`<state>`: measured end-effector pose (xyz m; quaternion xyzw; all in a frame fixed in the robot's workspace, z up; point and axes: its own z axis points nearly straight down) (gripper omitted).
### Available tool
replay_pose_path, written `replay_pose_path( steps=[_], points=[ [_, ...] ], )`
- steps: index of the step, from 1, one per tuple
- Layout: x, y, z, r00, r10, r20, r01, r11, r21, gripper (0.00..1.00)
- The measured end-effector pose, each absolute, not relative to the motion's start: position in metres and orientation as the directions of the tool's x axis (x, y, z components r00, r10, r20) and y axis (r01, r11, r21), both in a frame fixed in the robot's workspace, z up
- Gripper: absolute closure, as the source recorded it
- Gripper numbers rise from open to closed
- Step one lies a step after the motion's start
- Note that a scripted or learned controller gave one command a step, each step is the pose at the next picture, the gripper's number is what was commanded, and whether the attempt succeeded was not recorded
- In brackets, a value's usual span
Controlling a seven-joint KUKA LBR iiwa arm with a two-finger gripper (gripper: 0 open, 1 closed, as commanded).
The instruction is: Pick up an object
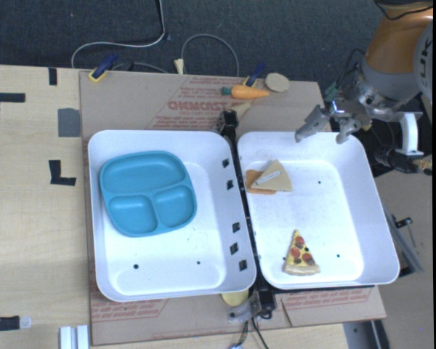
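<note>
Hovering over the far rim of the right bin (370, 195), a smooth, shallow white tray, the gripper (325, 129) has its two dark fingers spread wide with nothing between them. A good pick likely means dropping straight onto one flat piece, jaws straddling its narrow width. The tan sandwich wedge (270, 179) lies nearest; the pizza slice (300, 255), dotted red, sits toward the near rim.

Divided tray (148, 193) in left bin (116, 275), sandwich (269, 179) behind pizza slice (300, 255) in right bin (363, 195)
</note>
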<state>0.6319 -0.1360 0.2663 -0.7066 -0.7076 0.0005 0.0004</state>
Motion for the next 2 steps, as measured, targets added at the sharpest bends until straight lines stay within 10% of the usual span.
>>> replay_pose_path(
  steps=[2],
  points=[
    [0.637, -0.095, 0.119, -0.003, 1.0, 0.0, 1.0, 0.003, -0.005, 0.0]
  ],
)
